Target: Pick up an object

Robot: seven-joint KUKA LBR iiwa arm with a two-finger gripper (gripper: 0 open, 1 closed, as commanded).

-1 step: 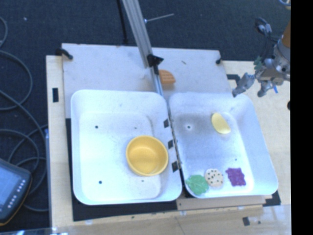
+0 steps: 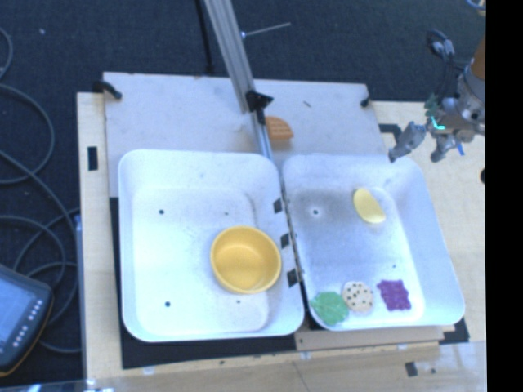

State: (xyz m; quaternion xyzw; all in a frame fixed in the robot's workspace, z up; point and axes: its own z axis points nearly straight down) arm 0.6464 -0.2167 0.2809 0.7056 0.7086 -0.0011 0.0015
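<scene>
My gripper [image 2: 422, 148] hangs above the bench just past the far right corner of the right bin [image 2: 437, 243], open with nothing between its fingers. In that bin a yellow oval piece [image 2: 369, 205] lies toward the back, below and left of the gripper. Along the bin's front edge sit a green leafy piece [image 2: 329, 306], a speckled cookie [image 2: 357, 296] and a purple grape bunch [image 2: 395, 294]. A yellow bowl [image 2: 245, 258] stands upright in the left bin [image 2: 147, 219], toward its front right.
A slanted aluminium post [image 2: 233, 47] rises from between the two bins at the back. An orange item [image 2: 279, 129] lies on the board behind the bins beside the post. Cables and a tablet [image 2: 16, 317] lie off the bench at left.
</scene>
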